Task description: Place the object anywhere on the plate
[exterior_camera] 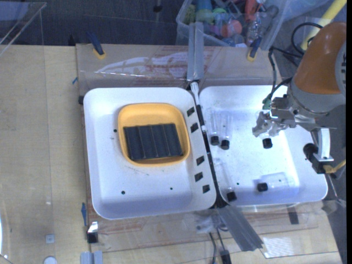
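A yellow-orange plate, squarish with rounded corners and a raised rim, lies flat in the left bin, a little toward that bin's far side and its right wall. On it rests a dark grey, ribbed rectangular object, lying flat with its long side running left to right and its grooves running near to far. It covers the plate's middle and near part, reaching the near rim.

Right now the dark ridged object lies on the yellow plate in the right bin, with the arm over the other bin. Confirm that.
Not quite. The camera view shows the yellow plate, with the dark ridged object on it, in the left bin, not the right. The arm is over the right bin.
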`<state>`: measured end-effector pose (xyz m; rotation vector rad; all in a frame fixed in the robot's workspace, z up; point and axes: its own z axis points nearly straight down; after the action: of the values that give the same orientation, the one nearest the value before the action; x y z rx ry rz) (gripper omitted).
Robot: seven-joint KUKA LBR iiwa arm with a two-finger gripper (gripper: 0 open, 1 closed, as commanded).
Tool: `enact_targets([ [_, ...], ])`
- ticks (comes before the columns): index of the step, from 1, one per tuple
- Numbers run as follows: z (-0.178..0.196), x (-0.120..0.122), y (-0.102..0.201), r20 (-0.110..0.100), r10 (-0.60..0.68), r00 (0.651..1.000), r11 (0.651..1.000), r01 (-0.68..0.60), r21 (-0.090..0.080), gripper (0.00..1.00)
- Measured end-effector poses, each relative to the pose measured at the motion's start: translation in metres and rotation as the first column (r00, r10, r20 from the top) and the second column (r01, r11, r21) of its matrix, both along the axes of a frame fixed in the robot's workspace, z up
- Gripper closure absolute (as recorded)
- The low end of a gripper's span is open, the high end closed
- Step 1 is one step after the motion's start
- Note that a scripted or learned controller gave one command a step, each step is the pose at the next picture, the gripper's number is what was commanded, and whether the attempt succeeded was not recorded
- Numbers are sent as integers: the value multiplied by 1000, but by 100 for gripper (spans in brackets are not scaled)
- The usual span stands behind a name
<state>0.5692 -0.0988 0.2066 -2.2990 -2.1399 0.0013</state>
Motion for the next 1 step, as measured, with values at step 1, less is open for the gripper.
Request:
enact_targets([
  [1, 74, 55, -9, 2, 173, 985, 985, -173, -2, 100],
])
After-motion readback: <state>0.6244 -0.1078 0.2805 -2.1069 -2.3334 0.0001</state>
